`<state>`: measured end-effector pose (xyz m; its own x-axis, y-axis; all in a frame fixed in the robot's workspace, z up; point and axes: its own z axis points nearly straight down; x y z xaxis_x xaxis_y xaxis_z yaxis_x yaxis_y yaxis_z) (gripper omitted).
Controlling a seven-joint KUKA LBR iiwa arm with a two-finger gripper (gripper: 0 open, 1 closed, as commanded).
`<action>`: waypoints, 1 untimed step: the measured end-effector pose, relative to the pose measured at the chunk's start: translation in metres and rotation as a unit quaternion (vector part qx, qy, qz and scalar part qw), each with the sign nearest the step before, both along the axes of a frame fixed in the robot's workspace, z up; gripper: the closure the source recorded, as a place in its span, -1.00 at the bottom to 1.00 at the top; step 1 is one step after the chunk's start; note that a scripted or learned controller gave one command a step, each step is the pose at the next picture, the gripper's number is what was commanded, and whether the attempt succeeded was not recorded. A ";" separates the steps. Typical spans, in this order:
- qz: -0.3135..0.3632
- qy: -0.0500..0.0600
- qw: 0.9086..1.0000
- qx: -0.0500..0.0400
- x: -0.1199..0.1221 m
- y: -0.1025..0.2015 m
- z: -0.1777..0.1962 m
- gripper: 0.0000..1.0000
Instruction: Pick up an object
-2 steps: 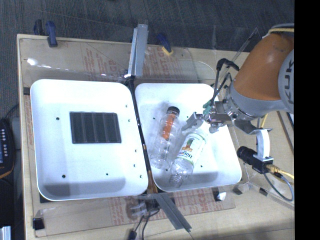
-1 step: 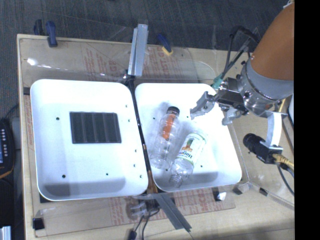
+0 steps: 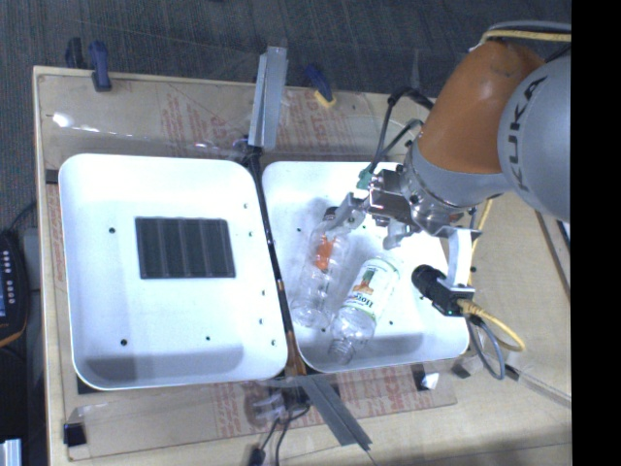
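Note:
Two clear plastic bottles lie in the right bin (image 3: 441, 333). One bottle has an orange label (image 3: 320, 265) and lies left of centre. The other carries a white, green and orange label (image 3: 364, 301) and points toward the bin's front. My gripper (image 3: 369, 227) hangs over the back half of this bin, just above the upper ends of both bottles. Its fingers (image 3: 342, 216) stand apart, open, and nothing shows between them. A dark ribbed rectangular panel (image 3: 184, 248) lies flat in the left bin (image 3: 97, 348).
A metal divider bar (image 3: 268, 95) rises behind the seam between the bins. A black cable fitting (image 3: 437, 291) and yellow cable (image 3: 490, 323) hang by the right bin's right wall. Blue clamps (image 3: 97, 61) hold the bench's back edge.

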<state>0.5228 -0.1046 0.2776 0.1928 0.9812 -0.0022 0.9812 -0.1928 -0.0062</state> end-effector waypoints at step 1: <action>0.063 0.000 0.998 0.001 0.018 -0.051 -0.114 -1.00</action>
<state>0.5407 -0.1559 0.1638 0.0670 0.9978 -0.0002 0.9977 -0.0670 -0.0066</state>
